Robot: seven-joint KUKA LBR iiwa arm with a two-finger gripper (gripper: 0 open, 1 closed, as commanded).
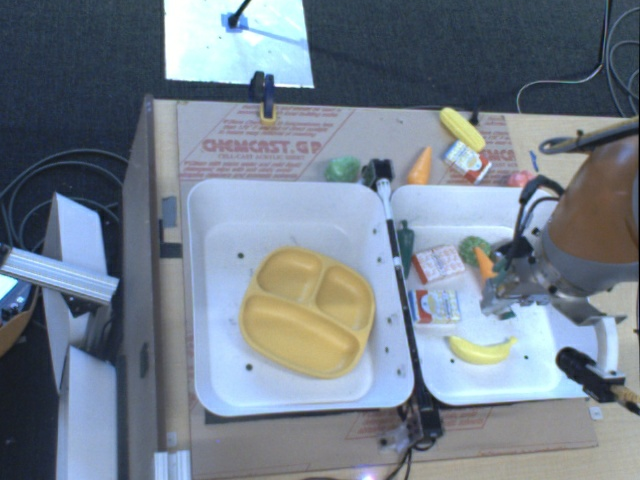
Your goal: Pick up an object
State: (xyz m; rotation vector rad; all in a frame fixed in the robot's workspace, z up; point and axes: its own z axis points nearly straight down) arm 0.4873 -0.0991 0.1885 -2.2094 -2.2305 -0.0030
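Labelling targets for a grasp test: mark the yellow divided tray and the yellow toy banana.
yellow divided tray [305, 313], camera view, central ridge.
yellow toy banana [480, 349], camera view, middle of curve.

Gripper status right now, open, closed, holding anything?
Gripper: cannot be told; it sits low in the right bin, near the banana and carrot.

Your arm [600, 218] comes in from the right edge, its wide orange band uppermost and the grey wrist section just below it. The wrist bends down and to the left, putting the hand [500, 300] low, at the arm's left end. The hand reads as a dark, cluttered cluster, too small and blurred to judge. Black cables loop from the wrist up along the orange band.
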